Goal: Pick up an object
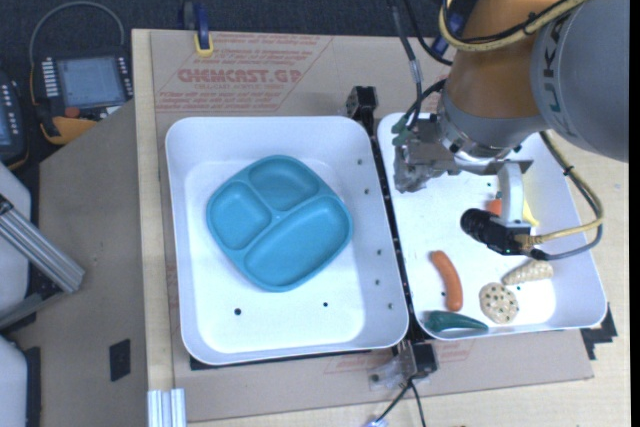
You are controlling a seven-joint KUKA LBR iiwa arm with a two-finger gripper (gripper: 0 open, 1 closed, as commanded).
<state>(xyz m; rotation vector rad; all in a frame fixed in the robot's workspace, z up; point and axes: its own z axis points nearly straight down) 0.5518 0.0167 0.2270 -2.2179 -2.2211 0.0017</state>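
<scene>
White plastic bins sit side by side on the table, and we see the gripper (pixel 412 165) low over the upper left of the right bin (pixel 570 215), whether clenched or released we cannot tell. The likely targets lie toward the lower right of the frame: an orange sausage (pixel 448 280), a round cracker (pixel 498 302) and a teal piece (pixel 455 322). The blue divided plate (pixel 279 220) fills the left bin (pixel 190 215), probably just set aside

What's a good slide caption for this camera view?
Arm's gripper reaches into right bin above hot dog; blue plate lies in left bin.
</scene>
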